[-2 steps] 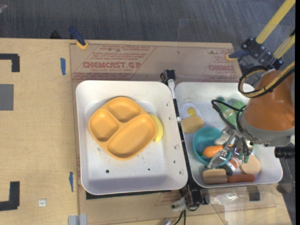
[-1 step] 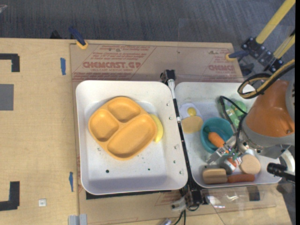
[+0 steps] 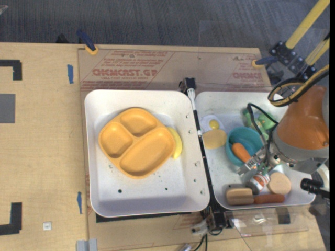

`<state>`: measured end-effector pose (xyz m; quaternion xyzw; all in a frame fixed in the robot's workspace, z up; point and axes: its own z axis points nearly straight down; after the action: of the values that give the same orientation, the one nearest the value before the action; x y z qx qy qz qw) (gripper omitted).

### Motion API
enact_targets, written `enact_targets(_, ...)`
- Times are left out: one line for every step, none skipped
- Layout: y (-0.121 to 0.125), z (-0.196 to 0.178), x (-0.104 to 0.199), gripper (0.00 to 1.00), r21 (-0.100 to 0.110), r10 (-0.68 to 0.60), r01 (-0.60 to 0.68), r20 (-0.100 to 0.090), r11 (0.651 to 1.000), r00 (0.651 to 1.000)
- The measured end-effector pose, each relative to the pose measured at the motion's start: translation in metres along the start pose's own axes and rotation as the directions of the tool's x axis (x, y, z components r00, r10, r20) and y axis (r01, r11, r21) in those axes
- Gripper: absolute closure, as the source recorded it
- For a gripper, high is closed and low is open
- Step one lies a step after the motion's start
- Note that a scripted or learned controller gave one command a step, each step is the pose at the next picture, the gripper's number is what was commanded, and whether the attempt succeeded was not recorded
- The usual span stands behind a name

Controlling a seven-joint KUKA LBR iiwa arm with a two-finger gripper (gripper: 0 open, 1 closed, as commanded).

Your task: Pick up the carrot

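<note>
The carrot, small and orange, lies in a teal bowl in the middle of the right bin. My gripper hangs low over the bowl's lower right rim, just right of the carrot's lower end and very close to it. Whether it touches the carrot I cannot tell. The grey arm with its orange band reaches in from the right and hides the bin's right side.
Around the bowl lie a fried-egg toy, a tan round piece, a green item, a bread slice, a sausage and a tan disc. The left bin holds an orange divided plate.
</note>
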<state>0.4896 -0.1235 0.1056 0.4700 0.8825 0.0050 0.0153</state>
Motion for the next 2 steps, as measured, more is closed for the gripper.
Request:
enact_targets(0.043,-0.08,0.067,1.0,0.024,0.24,-0.24,-0.016,0.971,0.971)
enact_targets(0.092,-0.215,0.077,1.0,0.014,0.249,-0.249,-0.013,0.968,0.968)
